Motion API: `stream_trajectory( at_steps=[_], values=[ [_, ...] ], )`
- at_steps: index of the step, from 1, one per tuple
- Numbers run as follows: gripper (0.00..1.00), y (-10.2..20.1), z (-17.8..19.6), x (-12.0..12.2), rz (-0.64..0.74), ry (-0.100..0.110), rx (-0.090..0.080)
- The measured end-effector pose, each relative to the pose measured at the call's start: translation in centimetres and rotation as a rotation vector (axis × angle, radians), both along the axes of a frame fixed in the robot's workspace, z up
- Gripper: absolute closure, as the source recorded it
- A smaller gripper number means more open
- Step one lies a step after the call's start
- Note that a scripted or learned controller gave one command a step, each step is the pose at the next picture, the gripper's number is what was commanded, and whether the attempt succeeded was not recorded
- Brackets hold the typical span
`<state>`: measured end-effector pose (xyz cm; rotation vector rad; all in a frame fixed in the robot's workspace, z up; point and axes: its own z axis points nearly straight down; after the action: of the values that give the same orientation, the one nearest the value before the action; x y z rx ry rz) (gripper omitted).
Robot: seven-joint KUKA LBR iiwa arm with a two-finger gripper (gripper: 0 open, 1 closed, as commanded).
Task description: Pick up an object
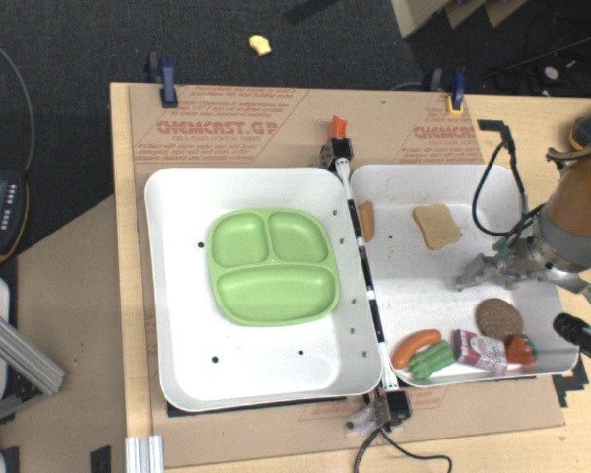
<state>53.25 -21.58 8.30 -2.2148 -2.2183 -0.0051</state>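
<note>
The right bin holds several food items. A tan bread slice lies at the back and a small brown piece lies against the divider. A round brown patty sits near the front right. Along the front wall are an orange sausage, a green vegetable, a purple and white packet and a red item. My gripper reaches in from the right and hangs over bare bin floor, between the bread and the patty, with nothing visibly in it.
The left bin holds a green divided plate. A black cable loops above the right bin's back right corner. Clamps grip the bench's back edge, and a yellow scrap lies on the dark floor behind.
</note>
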Motion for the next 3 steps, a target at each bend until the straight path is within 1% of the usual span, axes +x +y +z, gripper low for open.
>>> stream_trajectory(
  at_steps=[1, 2, 3],
  values=[
    [0.00, 2.0, 0.7, 11.2, 0.006, -0.013, -0.009],
    [0.00, 11.3, 0.4, 11.3, 0.006, -0.006, -0.005],
    [0.00, 12.3, 0.2, 12.9, 0.001, -0.008, -0.008]
  ],
)
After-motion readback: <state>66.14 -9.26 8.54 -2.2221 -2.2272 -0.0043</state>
